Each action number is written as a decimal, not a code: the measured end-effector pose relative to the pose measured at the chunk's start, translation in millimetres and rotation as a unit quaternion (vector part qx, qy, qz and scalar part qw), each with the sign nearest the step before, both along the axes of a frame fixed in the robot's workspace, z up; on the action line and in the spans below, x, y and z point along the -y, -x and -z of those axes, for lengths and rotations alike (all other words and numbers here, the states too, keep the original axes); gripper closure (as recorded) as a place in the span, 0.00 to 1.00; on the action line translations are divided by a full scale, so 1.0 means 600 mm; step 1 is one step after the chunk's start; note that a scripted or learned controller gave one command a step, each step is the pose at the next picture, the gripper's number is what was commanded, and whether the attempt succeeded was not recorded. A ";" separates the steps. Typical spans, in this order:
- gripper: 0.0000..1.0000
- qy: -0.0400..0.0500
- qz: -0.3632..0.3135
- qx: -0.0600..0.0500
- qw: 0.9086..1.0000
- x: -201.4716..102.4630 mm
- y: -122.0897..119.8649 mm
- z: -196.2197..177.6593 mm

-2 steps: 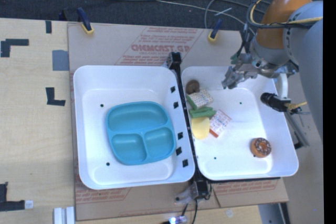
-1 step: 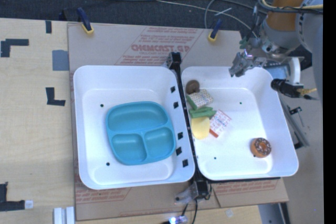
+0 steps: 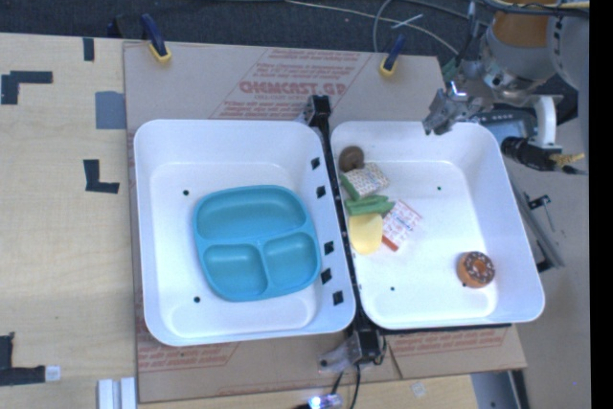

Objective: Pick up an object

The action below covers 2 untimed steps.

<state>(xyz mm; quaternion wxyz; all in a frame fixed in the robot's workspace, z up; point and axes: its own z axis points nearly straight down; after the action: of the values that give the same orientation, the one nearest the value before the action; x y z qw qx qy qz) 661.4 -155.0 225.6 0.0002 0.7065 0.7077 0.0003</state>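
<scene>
- Your gripper [image 3: 442,118] hangs over the far right corner of the right bin [image 3: 508,192], just at its rim, with the grey arm [image 3: 536,24] reaching in behind it. You cannot tell from this angle how far the tool is open, and nothing shows in its grasp, so treat it as carrying nothing.
- The things you can pick all lie in the right bin. A cluster sits against its left wall: a small brown round piece [image 3: 351,156] at the far end, a checked packet [image 3: 365,180] just nearer, a green piece [image 3: 368,204] under that, a yellow block [image 3: 365,233], and a red and white wrapper [image 3: 401,223] touching the block's right side.
- A doughnut [image 3: 476,270] lies alone near the bin's near right corner, well apart from the cluster and clear of the walls.
- Choose the doughnut if you want the cleanest try: there is bare floor all round it, so the tool can come straight down with nothing else caught.
- If you go for the cluster, expect trouble. The pieces touch or overlap, and the bin's wall is close beside them, leaving little room on that side.
- Centre over your target before you descend, and check that it really sits in the grasp before you lift.
- The blue divided plate [image 3: 257,241] in the left bin [image 3: 163,206] is wide and flat; leave it alone.
</scene>
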 end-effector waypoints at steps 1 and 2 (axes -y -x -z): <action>1.00 0.000 -0.001 -0.001 1.000 -0.095 0.020 -0.014; 1.00 0.000 -0.002 -0.001 1.000 -0.199 0.032 -0.008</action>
<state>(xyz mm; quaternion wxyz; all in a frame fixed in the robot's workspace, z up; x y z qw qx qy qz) 642.0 -35.7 230.4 -0.0006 0.7052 0.7090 -0.0004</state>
